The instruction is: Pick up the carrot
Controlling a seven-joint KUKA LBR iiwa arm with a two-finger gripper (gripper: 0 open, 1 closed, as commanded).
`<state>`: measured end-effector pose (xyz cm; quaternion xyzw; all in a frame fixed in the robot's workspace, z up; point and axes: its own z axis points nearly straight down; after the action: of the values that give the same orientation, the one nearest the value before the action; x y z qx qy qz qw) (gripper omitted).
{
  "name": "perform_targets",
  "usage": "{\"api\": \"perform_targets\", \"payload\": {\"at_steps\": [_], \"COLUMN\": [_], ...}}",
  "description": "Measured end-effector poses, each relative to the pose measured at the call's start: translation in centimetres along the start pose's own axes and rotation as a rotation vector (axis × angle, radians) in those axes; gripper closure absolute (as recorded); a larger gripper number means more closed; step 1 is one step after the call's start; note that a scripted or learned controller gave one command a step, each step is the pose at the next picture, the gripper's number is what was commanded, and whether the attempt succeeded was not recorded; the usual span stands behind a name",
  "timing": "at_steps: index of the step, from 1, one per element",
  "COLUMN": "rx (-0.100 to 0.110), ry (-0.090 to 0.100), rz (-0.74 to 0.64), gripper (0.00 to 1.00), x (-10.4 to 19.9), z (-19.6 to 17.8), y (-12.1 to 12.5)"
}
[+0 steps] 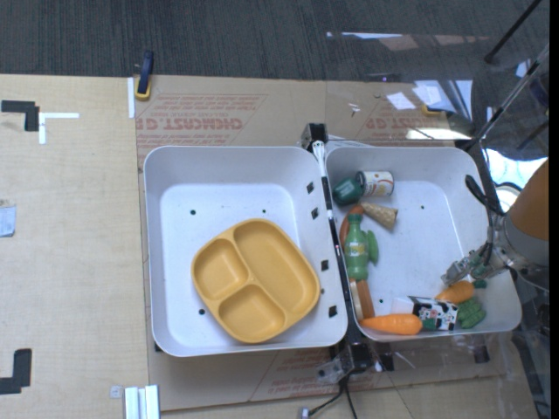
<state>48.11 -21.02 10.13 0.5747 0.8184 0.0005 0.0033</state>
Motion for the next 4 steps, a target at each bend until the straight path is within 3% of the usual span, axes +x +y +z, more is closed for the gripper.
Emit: {"api": "perform_targets", "payload": {"at_steps": [2,3,4], "rx": [-0.006,-0.006,0.004], "ry": [-0.009,-0.009,0.017], "rz": [0.000,0.001,0.313], "gripper": [1.00,0.00,0.00], "x": [-0.3,-0.3,-0.4], "z": [-1.8,-1.8,1.0], "y": [0.4,0.4,-0.2]}}
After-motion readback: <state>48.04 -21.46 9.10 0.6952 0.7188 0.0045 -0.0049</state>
